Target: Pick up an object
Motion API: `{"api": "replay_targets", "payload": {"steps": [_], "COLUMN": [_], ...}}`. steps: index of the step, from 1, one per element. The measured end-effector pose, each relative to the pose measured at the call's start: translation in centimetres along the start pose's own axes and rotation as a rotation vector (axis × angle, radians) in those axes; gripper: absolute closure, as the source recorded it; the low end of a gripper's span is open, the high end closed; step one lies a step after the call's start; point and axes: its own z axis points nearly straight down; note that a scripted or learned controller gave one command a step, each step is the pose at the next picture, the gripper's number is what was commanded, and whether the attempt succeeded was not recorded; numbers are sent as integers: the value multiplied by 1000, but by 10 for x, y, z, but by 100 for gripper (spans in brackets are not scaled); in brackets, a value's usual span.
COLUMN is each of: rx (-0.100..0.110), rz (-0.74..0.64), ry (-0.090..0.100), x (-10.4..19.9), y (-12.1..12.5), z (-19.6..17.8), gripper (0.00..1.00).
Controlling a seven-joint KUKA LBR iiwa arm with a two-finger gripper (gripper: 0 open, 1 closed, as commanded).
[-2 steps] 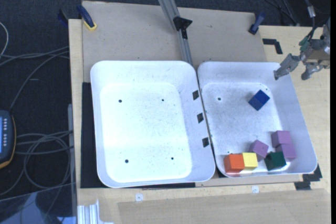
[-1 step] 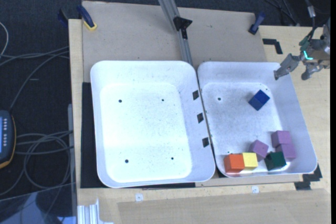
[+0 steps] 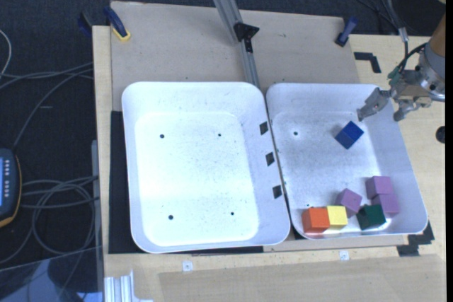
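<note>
In the right bin (image 3: 311, 152) a blue cube (image 3: 348, 135) lies alone near the middle. A cluster sits at the bin's front right corner: an orange block (image 3: 316, 218), a yellow block (image 3: 337, 216), a dark green block (image 3: 370, 216) and purple blocks (image 3: 382, 189). My gripper (image 3: 386, 107) hangs over the bin's far right corner, up and to the right of the blue cube. Its two fingers stand apart and nothing is between them.
The left bin (image 3: 141, 109) lies beside the right one, with black clips (image 3: 269, 158) along the shared wall. A metal pole (image 3: 225, 3) slants across the brown board behind the bins. Blue clamps (image 3: 117, 23) hold the board's back corners.
</note>
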Motion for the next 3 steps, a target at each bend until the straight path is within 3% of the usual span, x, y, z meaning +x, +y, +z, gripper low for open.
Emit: {"api": "replay_targets", "payload": {"steps": [2, 3], "rx": [2, -8], "rz": [1, 0], "ry": [1, -2], "x": [6, 5], "y": [-1, 2], "z": [116, 101], "gripper": [0, 100]}}
